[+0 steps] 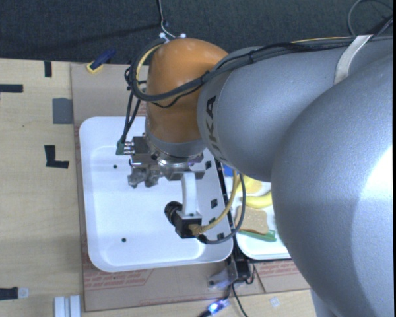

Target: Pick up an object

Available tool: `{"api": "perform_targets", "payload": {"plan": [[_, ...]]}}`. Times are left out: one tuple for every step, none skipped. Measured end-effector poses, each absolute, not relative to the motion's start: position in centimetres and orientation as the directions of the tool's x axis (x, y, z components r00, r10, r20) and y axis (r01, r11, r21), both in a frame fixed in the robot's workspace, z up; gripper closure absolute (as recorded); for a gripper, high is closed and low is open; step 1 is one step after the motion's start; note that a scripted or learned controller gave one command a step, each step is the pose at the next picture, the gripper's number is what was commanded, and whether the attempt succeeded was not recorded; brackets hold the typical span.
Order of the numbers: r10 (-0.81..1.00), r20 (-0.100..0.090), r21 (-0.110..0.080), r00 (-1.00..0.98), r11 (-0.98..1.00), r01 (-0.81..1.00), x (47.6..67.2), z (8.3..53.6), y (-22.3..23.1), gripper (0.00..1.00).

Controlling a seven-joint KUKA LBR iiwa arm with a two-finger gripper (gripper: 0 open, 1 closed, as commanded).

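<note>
My gripper (144,176) hangs low over the left white bin (105,210), near the middle of its far half. I see no object between it and the bin floor. The orange wrist band and the grey arm cover most of the right side of the view. In the right bin (264,248) a narrow strip shows past the arm: a yellow object (254,185), a tan object (256,220) with a green piece (269,236) at its near edge, and a sliver of something blue (228,172).
The bins rest on a brown cardboard sheet (105,91) on the pale wooden bench (26,197). Two small dark dots (123,240) mark the left bin's floor. Black tape marks (53,157) lie on the bench to the left.
</note>
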State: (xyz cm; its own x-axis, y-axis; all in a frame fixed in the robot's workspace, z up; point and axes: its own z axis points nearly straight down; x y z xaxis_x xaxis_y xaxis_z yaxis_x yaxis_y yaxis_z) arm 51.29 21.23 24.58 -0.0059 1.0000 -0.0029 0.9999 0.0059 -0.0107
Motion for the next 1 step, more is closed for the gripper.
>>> {"api": "perform_targets", "payload": {"plan": [[1.0, -0.007, -0.02, -0.003, 0.003, 1.0, 47.93, 9.37, 22.01, 1.0]]}}
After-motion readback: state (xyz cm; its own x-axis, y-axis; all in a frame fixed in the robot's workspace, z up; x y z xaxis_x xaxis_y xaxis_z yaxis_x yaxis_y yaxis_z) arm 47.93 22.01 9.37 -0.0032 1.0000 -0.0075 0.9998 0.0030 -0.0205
